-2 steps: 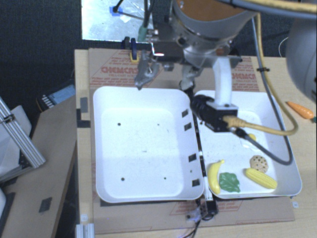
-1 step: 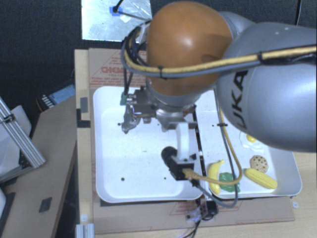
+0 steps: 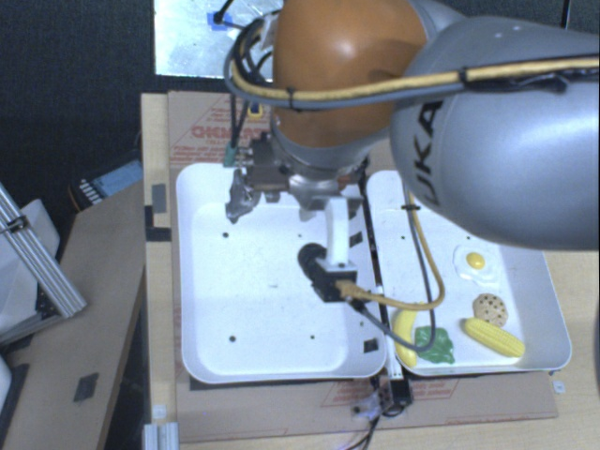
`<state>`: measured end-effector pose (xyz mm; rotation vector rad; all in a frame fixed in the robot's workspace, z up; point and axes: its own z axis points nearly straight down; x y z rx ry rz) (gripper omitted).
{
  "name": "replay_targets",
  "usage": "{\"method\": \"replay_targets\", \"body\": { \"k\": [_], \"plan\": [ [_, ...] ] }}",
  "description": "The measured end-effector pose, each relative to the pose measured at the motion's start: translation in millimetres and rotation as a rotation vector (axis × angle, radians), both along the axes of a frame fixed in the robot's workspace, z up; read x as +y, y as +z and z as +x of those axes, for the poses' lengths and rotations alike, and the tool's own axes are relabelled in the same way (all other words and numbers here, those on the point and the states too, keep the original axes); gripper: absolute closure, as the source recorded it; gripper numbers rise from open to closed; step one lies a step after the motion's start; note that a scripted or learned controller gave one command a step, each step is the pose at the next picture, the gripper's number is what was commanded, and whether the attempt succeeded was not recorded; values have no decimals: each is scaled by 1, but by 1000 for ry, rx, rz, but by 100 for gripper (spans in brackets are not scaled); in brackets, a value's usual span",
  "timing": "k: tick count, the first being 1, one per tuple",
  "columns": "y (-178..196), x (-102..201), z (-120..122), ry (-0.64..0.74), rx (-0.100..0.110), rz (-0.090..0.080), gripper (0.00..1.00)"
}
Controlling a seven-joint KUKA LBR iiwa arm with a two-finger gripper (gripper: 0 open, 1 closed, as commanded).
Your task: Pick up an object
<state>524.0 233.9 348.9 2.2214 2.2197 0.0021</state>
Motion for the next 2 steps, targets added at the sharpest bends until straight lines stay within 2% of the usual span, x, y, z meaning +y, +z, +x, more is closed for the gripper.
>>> {"method": "replay_targets", "body": {
  "k": [1, 2],
  "plan": [
    [59, 1, -39, 6, -3, 4, 0],
    [131, 0, -37, 5, -7, 5, 0]
  ]
}}
